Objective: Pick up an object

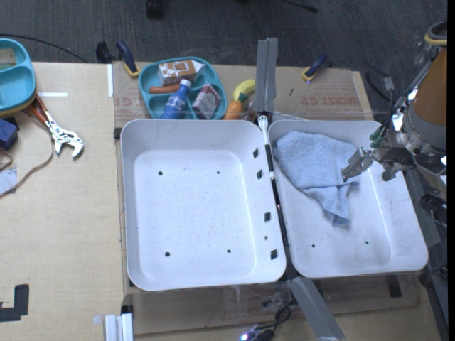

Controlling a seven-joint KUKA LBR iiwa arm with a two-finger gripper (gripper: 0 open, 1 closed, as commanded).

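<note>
Reaching in from right, claw (pixel 370 163) spread wide over right bin (pixel 398 251); nothing between fingers. Left fingertip (pixel 351 170) at right edge of light blue towel (pixel 316 170), apparently touching cloth. Towel crumpled in upper left part of right bin, one corner trailing toward bin middle. Left bin (pixel 142 212) beside it. Teal tray (pixel 151 91) of small items on bench (pixel 57 226) behind bins.

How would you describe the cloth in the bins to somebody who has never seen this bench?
Look at the right white bin. In its upper left part lies a crumpled light blue towel, soft and folded, the only thing lying in either bin.
</note>
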